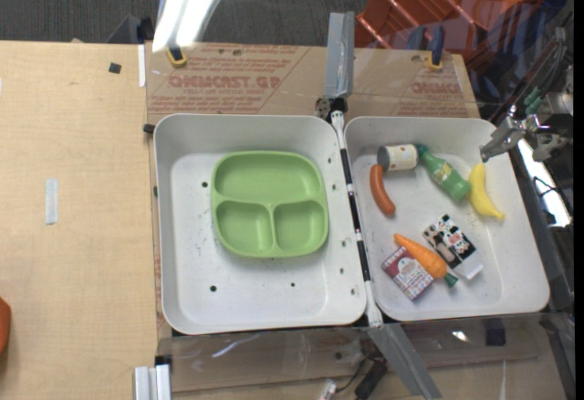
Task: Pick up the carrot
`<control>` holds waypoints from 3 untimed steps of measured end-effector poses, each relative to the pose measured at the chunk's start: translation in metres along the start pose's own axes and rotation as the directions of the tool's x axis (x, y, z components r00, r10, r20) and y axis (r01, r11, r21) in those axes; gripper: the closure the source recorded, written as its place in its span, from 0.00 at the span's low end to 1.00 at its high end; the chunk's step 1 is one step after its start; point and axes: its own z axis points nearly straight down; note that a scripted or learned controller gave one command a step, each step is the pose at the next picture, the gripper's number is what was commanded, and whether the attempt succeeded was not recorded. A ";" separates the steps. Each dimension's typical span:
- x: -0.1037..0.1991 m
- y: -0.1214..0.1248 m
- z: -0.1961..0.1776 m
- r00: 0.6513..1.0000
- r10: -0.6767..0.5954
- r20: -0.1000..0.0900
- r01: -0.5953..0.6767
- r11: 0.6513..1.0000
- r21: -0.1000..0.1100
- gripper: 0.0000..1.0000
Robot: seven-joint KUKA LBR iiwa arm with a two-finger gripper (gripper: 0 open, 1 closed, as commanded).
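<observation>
**Carrot lies down-left of gripper, untouched**

Carrot (422,255) sits in the right bin (525,293), its long axis running upper-left to lower-right, green stub at the lower-right end. Its right flank touches the black-and-white carton (451,242); the red box (407,272) sits just below-left of the carrot, touching or nearly so. Gripper (499,144) hangs up-right of the carrot, near the bin's upper right rim, well apart, with the banana (485,193) between them. Jaw state: cannot tell (too small and blurred). Likely next: travel down-left, turn the jaws across the carrot's axis; tight neighbours risk a bad grasp.
</observation>
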 end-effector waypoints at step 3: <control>0.075 -0.086 0.193 0.976 0.216 -0.001 -0.216 0.976 0.001 0.00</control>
